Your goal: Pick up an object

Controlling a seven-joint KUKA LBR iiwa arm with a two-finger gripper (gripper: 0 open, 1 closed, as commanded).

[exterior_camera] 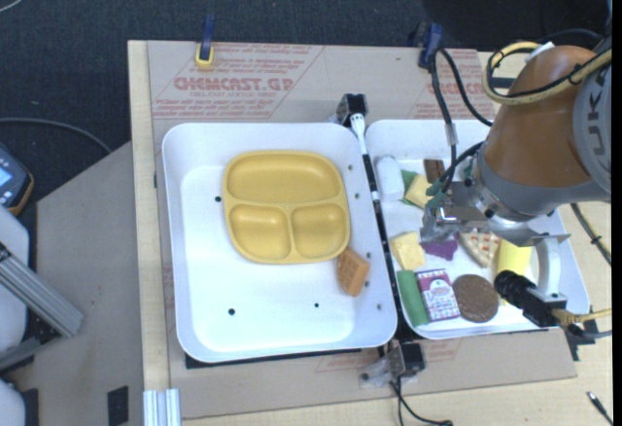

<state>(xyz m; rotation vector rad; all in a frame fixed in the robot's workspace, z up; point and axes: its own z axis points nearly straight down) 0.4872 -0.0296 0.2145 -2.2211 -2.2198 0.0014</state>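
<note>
My gripper [439, 218] hangs low over the middle of the right bin [573, 293], reaching in from the right under the grey and orange arm [539, 132]. Directly below and beside it lie a purple piece [442, 248] and a yellow cheese wedge [407, 250]. A pizza slice [478, 245] sits just to its right, partly covered by the wrist. I see nothing clearly held.
The right bin also holds a white cylinder [389, 176], a yellow-green piece [417, 191], a brown bar [433, 168], a green and pink box [429, 297], a brown round cookie [474, 298] and a yellow block [512, 259]. In the left bin [194, 249] lie a yellow divided plate [287, 205] and a brown waffle piece [353, 270].
</note>
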